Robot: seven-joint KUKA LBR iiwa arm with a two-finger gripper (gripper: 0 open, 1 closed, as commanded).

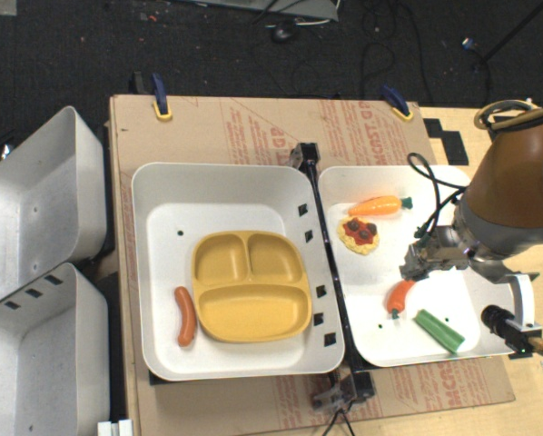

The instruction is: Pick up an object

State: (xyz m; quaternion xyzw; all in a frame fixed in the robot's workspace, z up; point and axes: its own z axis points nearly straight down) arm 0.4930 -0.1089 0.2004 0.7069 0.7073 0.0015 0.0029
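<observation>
Claw (417,266) seen low over the right bin (489,348), hanging from the grey arm (512,203) that enters from the right; whether it is wide or narrow cannot be told, the tip being dark and small against the wrist. Nothing is seen held. The likeliest target is judged to be the small red-orange pepper (399,295), lying just below and slightly left of the claw, near but apparently not touched. It is taken for a plastic toy: light, stiff, smooth and curved, likely to squirt out sideways if pinched near the tapered end. A grip across the fatter middle, square to its length, is judged best. A green block (439,330) lies below and to the right of the claw, flat, close to the pepper but apart from it; its straight sides would be easier to hold. Above and to the left, a carrot (377,206) with a green tip is noted, and just under it a small pizza (360,233), flat and thin, hard to lift from the bin floor. All four lie loose in the right bin. Far to the left, the left bin (153,243) holds a yellow tray (251,285) with three compartments, nothing seen in them, and a sausage (186,316) beside the tray's left edge. Both bins rest on the tabletop (244,125).
</observation>
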